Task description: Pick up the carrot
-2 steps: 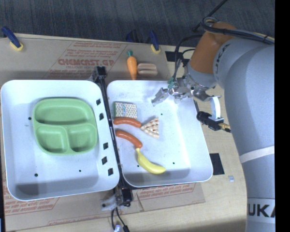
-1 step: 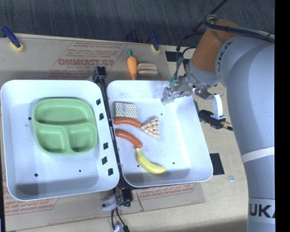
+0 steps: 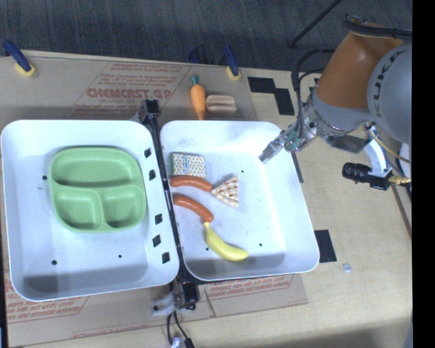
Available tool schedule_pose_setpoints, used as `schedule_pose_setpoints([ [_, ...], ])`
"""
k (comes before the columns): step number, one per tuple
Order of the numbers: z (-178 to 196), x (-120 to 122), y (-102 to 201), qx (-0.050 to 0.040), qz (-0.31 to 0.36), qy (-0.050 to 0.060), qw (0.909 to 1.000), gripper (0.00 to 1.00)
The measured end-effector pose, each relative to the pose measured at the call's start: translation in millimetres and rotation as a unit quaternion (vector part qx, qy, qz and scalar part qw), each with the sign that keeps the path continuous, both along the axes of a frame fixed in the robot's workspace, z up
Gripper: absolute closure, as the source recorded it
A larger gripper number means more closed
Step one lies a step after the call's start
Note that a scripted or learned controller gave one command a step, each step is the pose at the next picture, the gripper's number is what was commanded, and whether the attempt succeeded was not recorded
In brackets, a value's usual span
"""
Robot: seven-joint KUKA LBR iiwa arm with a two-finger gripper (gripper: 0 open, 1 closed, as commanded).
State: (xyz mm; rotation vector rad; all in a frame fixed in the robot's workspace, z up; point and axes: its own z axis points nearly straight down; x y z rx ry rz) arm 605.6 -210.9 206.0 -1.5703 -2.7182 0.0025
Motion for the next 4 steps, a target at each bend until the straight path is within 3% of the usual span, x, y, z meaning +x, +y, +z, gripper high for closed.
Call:
schedule_pose_setpoints([
  [1, -79.5, -8.3, 0.5, 0.0007, 0.116, 0.000, 0.9932, 1.00],
  [2, 16.8, -46.9, -0.2, -0.0004, 0.270, -0.002, 0.9629, 1.00],
  [3, 118.1, -84.8, -0.3, -0.0006, 0.441, -0.002, 0.8975, 1.00],
  [4, 31.3, -119.6, 29.6, 0.0006, 0.486, -0.001, 0.8737, 1.00],
])
